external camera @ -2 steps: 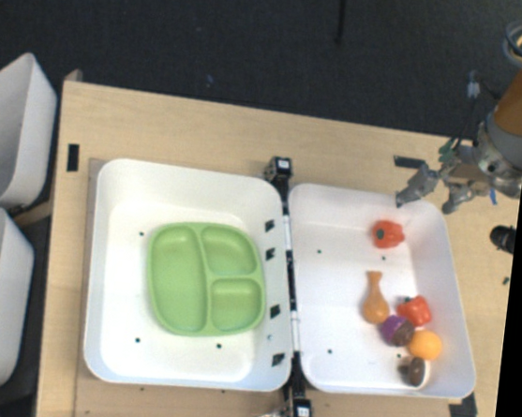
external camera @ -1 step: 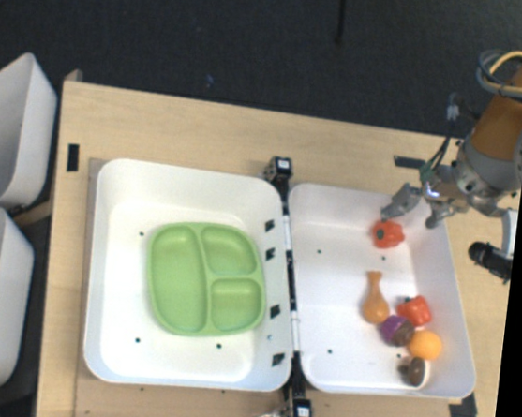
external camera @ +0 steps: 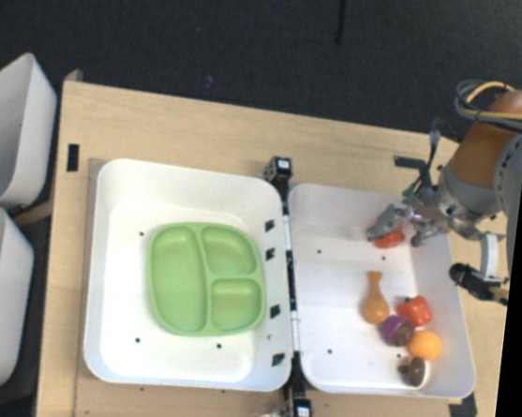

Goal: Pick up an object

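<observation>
The bench (external camera: 177, 126) is a pale wooden board carrying two shallow white bins with rounded corners and smooth, glossy plastic walls, joined along a dark hinged seam down the middle. In the left bin (external camera: 121, 195) a light green divided plate (external camera: 205, 278) lies flat near the centre: a rounded rectangle with one long compartment on its left side and two smaller ones on its right, its surface matte and even.

The right bin (external camera: 339, 345) holds the small objects. The grey arm (external camera: 479, 164), with its orange band above the wrist, reaches in over the bin's far right edge, and the gripper (external camera: 401, 225) hangs low by the bin's far right corner. Its two dark fingers are spread apart and straddle a small red object (external camera: 390, 238), which lies on the bin floor just beneath them; whether the fingers touch it cannot be told, and nothing shows it lifted.

Toward the near right corner of the same bin a cluster of toy foods sits close together: an orange gourd-shaped piece (external camera: 375, 300) with a narrow neck and a rounded bulb, a shiny red piece (external camera: 415, 311) beside it, a rounded purple piece (external camera: 395, 330) touching both, a smooth orange ball (external camera: 425, 345) next to the right wall, and a small brown lump (external camera: 412, 370) nearest the corner
</observation>
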`<state>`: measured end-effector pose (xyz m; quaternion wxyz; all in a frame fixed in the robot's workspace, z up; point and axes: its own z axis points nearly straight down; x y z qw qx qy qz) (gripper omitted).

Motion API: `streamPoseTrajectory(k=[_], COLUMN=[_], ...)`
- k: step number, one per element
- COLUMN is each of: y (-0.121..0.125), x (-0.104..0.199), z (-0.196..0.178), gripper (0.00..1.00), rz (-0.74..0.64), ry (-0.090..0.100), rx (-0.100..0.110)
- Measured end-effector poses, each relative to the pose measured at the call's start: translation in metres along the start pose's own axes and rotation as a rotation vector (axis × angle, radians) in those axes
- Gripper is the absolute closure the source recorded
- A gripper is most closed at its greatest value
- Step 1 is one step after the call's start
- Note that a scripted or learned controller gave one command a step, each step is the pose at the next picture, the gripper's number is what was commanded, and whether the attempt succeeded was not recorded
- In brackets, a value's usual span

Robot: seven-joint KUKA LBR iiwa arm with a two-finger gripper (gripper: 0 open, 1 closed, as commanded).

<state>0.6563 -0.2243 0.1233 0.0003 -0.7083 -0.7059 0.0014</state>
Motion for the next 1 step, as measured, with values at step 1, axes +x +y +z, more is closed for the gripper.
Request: streamPoseTrajectory(k=[1], y=[-0.0008], x=[-0.0020], z=[-0.0138], gripper=[1.00], rz=[-0.001], ry=[0.000], rx=[0.008])
